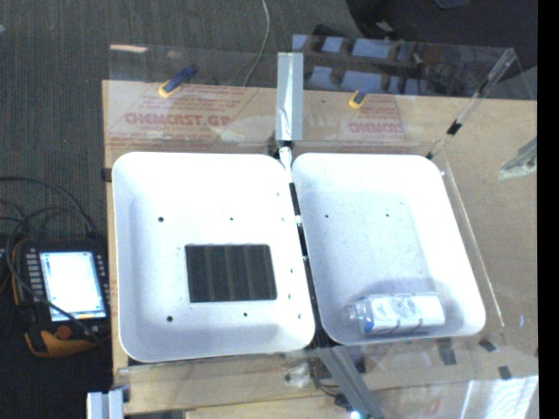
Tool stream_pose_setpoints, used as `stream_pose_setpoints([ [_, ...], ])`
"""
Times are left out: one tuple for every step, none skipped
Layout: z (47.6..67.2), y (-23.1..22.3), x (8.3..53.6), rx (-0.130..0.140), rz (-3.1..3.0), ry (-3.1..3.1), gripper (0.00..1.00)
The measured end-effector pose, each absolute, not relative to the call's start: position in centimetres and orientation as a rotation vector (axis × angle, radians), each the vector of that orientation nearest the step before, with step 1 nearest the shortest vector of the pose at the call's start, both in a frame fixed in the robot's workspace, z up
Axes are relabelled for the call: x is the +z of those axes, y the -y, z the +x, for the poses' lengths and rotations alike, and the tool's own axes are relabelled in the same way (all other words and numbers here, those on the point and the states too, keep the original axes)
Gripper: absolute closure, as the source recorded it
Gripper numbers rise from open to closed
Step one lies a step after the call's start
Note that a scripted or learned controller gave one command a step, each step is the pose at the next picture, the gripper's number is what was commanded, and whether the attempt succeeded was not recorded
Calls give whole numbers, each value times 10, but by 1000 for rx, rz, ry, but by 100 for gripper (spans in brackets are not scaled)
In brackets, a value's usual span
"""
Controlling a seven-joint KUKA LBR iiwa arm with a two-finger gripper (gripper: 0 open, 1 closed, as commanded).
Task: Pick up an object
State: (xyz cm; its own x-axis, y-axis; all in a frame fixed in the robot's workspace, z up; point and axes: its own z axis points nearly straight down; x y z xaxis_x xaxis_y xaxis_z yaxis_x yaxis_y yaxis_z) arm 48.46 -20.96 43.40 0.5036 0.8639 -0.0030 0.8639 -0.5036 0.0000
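Camera view puts a plastic bottle [395,312] lying in the right bin [349,190] (near corner); I'm at approach, my hand's state I cannot tell, next reaching down over it.

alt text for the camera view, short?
Two shallow white bins sit side by side on a bench: the right bin holds a clear plastic bottle lying on its side near the front edge, the left bin a dark ribbed rectangular pad.
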Motion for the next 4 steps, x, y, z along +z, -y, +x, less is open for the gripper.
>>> stream_pose_setpoints([
  [527,185,384,-6,2820,-1383,0],
  [528,196,434,-4,2910,-1178,0],
  [524,219,434,-5,3002,-923,0],
  [529,210,374,-5,2986,-980,0],
])
